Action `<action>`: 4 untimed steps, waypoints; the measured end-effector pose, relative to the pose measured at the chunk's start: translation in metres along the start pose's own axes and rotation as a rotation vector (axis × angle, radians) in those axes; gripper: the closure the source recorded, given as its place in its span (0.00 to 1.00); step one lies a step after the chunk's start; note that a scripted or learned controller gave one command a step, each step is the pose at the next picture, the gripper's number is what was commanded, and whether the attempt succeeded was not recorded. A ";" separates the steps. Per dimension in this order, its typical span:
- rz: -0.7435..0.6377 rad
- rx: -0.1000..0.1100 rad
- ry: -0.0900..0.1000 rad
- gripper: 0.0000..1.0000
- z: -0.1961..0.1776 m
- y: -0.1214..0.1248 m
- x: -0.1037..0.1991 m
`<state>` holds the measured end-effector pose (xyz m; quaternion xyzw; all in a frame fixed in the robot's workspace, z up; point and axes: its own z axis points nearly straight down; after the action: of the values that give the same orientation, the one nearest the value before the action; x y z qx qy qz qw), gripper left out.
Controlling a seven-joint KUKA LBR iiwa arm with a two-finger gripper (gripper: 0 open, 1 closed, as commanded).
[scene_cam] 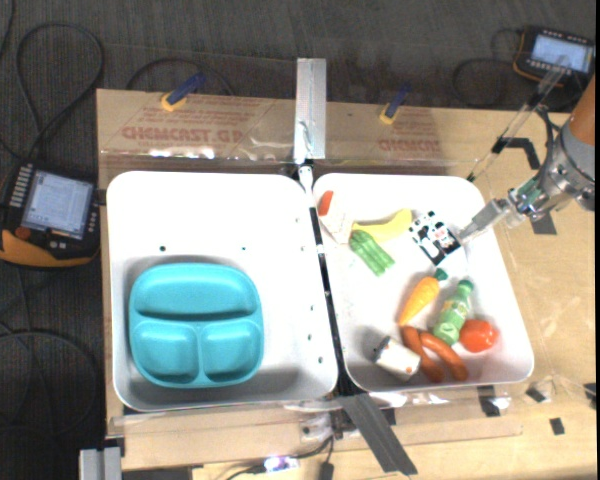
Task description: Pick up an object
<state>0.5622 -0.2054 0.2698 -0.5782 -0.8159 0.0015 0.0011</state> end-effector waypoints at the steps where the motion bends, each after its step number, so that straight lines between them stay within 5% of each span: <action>1: -0.137 0.000 0.005 0.00 0.129 0.011 0.030; 2: -0.217 -0.012 -0.002 0.00 0.182 -0.016 0.005; 3: -0.004 -0.022 -0.011 0.00 0.181 -0.052 0.032; 4: -0.249 -0.016 -0.017 0.00 0.181 -0.051 0.043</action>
<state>0.4995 -0.1823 0.0893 -0.4726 -0.8812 0.0000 -0.0102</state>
